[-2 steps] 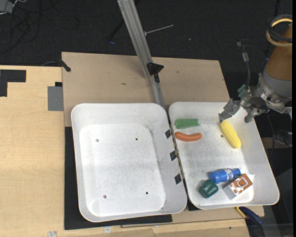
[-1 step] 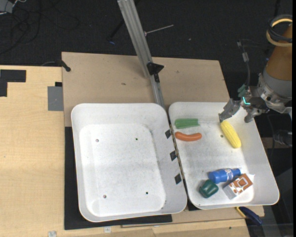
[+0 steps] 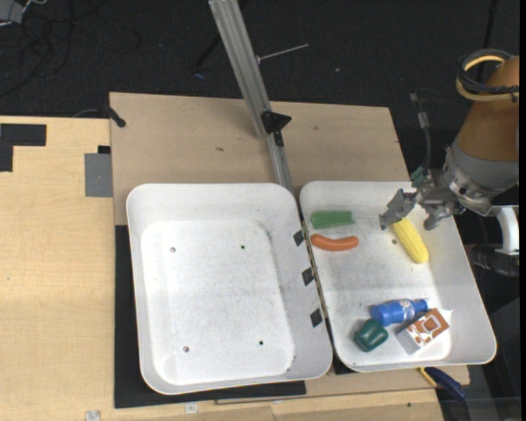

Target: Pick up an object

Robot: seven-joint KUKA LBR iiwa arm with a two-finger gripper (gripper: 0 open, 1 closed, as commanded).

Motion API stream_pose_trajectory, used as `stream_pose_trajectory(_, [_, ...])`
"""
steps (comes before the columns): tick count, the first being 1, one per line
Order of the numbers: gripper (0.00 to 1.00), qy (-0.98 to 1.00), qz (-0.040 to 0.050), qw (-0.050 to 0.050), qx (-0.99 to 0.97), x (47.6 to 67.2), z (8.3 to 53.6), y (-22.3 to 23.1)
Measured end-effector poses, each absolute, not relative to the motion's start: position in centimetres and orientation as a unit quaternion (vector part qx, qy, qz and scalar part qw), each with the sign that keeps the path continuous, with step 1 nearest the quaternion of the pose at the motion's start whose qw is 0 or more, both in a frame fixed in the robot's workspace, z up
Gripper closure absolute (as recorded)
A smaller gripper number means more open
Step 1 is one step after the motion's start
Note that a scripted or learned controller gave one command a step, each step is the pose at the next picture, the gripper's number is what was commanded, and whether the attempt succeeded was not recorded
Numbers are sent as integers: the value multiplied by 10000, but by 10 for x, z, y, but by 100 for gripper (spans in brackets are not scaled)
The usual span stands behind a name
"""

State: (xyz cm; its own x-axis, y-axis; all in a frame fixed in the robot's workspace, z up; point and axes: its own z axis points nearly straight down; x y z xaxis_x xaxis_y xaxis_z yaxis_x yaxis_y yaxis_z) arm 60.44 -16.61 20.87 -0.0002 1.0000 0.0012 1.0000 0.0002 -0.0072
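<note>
While nothing is yet sitting between its fingers, the gripper (image 3: 416, 207) is hanging with its jaws spread wide just over the upper end of the corn cob (image 3: 412, 239) in the right bin (image 3: 473, 323), which suggests the program is lining up on that piece. Nearest the camera, a green round object (image 3: 369, 334), a blue bottle (image 3: 397, 310) and a small orange-and-white carton (image 3: 423, 330) are crowding the bin's front corner, touching or nearly so, probably awkward to grasp cleanly. Farther back, the corn cob is lying flat and apart from the rest, its long axis running from the gripper down toward the front right. Beyond it, an orange sausage (image 3: 334, 243) and a green block (image 3: 331, 220) are lying crosswise near the divider beside the left bin (image 3: 158, 204).
</note>
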Motion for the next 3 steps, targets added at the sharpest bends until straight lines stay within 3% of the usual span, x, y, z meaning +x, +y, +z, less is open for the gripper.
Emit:
stream_pose_trajectory(2, [0, -7066, 22, 37, -7076, 596, 91, -164])
stream_pose_trajectory(3, [100, -7047, 10, 20, -7095, 597, 105, -166])
